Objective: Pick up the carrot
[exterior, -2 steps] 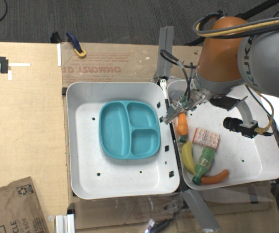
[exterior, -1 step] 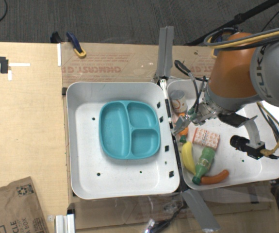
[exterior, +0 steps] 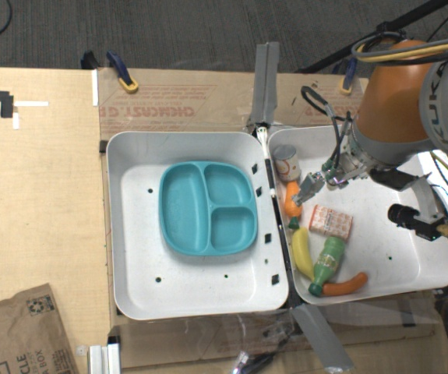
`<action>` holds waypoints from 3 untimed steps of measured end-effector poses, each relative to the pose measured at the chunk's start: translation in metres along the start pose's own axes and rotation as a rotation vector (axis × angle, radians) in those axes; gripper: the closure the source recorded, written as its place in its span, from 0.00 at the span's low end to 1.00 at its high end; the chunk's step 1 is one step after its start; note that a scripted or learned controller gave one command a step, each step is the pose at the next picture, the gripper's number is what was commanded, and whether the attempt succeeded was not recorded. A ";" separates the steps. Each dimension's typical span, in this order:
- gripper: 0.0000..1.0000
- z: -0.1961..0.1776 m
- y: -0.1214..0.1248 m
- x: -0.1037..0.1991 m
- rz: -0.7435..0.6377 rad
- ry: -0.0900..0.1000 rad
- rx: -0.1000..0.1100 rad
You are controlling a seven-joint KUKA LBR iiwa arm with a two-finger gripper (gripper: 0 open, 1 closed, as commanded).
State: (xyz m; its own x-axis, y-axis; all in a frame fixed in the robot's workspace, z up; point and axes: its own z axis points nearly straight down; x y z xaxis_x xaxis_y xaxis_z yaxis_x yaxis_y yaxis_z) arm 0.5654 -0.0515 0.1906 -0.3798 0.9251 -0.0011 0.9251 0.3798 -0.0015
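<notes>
The carrot (exterior: 291, 198) is a short orange piece with a green end. It lies against the left wall of the right bin (exterior: 410, 265), just below a small tin can (exterior: 286, 163). My gripper (exterior: 309, 187) reaches down and to the left from the orange-banded wrist. Its tip hangs right beside the carrot's upper right side, touching or nearly so. The view does not show anything held in it.
Below the gripper, the right bin holds a pink box (exterior: 330, 222), a yellow banana (exterior: 301, 252), a green bottle (exterior: 327, 262) and an orange-red sausage-shaped piece (exterior: 346, 284). A teal divided plate (exterior: 167, 209) sits in the left bin (exterior: 130, 240).
</notes>
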 end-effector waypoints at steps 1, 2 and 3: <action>0.00 -0.064 -0.055 -0.055 0.153 -0.001 -0.001; 0.00 0.060 -0.065 -0.054 -0.179 -0.005 -0.008; 0.00 0.029 -0.044 -0.055 0.071 -0.001 -0.004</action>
State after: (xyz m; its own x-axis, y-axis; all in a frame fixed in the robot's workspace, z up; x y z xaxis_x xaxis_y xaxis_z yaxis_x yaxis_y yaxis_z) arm 0.5452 -0.1195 0.1614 -0.3131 0.9497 -0.0024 0.9497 0.3131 0.0029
